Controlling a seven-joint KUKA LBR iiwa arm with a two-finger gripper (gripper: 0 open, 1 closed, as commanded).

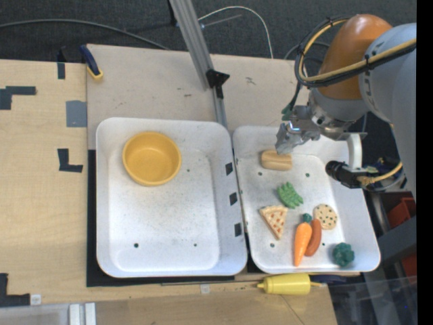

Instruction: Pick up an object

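Observation:
My gripper (287,143) hangs over the far left part of the right bin (358,181), directly above a tan bread roll (276,160). Its tips sit at the roll's upper edge. Further forward in the same bin lie a green leafy piece (290,196), a pizza slice (275,220), a cookie (325,216), a carrot (302,242) beside a red sausage (314,236), and a broccoli floret (343,254).
A yellow bowl (151,157) stands in the left bin (169,249) at its far left. A yellow mustard bottle (287,285) lies on the bench in front of the right bin. A grey pole (196,39) rises behind the bins.

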